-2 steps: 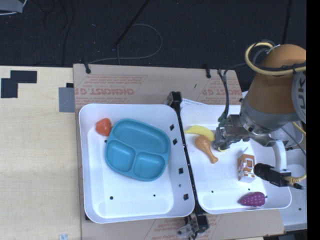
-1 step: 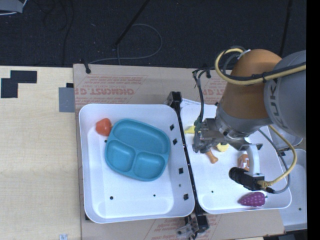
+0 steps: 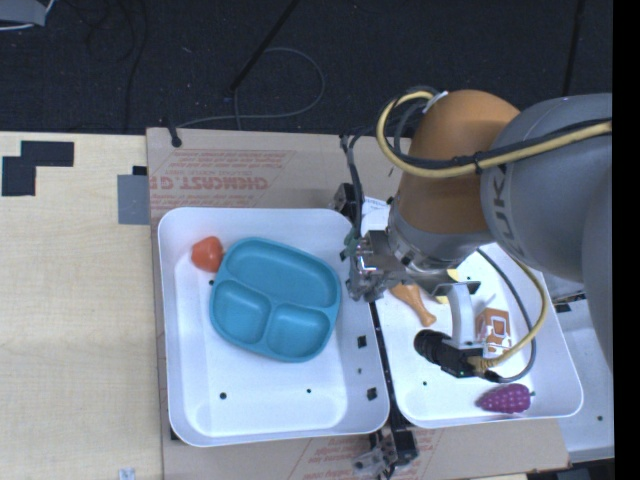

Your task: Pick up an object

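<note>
My gripper (image 3: pixel 360 276) hangs low over the strip between the two bins, at the left edge of the right bin (image 3: pixel 445 408). Just to its right lies a tan, drumstick-shaped piece (image 3: pixel 417 304), close to the gripper; nothing shows between the fingers. Further right in that bin is a small orange and white box (image 3: pixel 494 326). A purple bumpy piece like a bunch of grapes (image 3: pixel 505 399) rests near the bin's front right corner. The arm's orange band and grey body cover the back of the right bin.
The left bin (image 3: pixel 260 413) holds a blue divided plate (image 3: pixel 275 300) and an orange-red ball (image 3: pixel 207 254) at its back left. Cardboard lies under both bins. The bins' inner rims meet right below the gripper.
</note>
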`<action>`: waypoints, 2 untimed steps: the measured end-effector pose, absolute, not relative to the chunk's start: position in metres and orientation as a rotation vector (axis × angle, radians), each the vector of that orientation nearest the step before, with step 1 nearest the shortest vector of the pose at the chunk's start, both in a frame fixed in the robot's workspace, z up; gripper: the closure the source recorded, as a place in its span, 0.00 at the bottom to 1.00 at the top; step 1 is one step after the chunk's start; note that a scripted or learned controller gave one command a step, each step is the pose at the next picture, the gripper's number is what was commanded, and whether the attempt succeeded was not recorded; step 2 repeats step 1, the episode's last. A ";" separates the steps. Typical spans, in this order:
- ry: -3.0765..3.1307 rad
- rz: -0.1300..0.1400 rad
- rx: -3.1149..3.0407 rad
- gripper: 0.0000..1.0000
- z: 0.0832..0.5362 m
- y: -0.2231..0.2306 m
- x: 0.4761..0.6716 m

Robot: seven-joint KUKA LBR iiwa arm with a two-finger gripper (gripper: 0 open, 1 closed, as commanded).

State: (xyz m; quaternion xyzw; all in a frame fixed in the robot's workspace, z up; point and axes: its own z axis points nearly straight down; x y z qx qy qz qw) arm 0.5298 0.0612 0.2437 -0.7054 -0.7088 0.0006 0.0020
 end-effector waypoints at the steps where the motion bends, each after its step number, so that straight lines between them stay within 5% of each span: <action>1: -2.224 0.004 -2.214 1.00 0.243 0.107 0.526; 2: -2.224 0.004 -2.214 1.00 0.243 0.107 0.526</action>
